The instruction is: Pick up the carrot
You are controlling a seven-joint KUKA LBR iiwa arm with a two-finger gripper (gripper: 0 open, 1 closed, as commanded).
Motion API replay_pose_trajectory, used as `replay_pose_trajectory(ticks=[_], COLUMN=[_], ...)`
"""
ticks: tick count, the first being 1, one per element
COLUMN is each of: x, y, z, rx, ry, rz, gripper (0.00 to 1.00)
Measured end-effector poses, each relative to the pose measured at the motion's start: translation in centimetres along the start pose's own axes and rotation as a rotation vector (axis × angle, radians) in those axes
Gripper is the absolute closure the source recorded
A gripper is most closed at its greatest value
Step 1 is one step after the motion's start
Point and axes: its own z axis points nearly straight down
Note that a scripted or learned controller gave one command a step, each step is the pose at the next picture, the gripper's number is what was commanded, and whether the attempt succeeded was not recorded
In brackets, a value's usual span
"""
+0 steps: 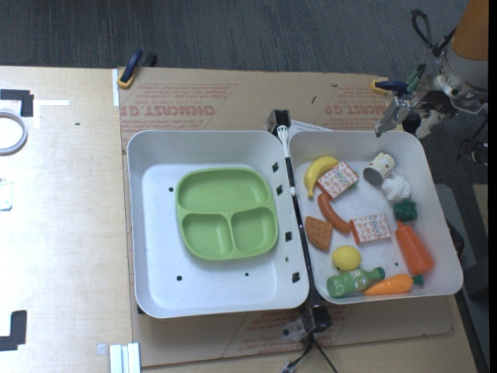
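Note:
The carrot, orange with a small green stub at its right end, lies flat along the front wall of the right bin. A green bottle touches its left end. My gripper hangs above the right bin's back right corner, far from the carrot. Its fingers stand open, pointing down, with nothing between them.
Also in the right bin are a banana, a sausage, a waffle, a lemon, two small boxes, a can, broccoli and an orange-red bottle just behind the carrot. A green divided plate lies in the left bin.

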Motion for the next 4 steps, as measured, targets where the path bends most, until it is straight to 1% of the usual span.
replay_pose_trajectory(ticks=[1,2,3,4], x=[6.3,13.6,15.8,13.3], y=[0.1,1.7,-5.7,-11.9], z=[9.8,4.0,8.0,1.3], rx=[0.001,0.0,0.001,-0.001], ry=[0.001,0.0,0.0,0.0], rz=[0.228,0.128,0.068,0.186], gripper=[0.0,0.0,0.0,0.0])
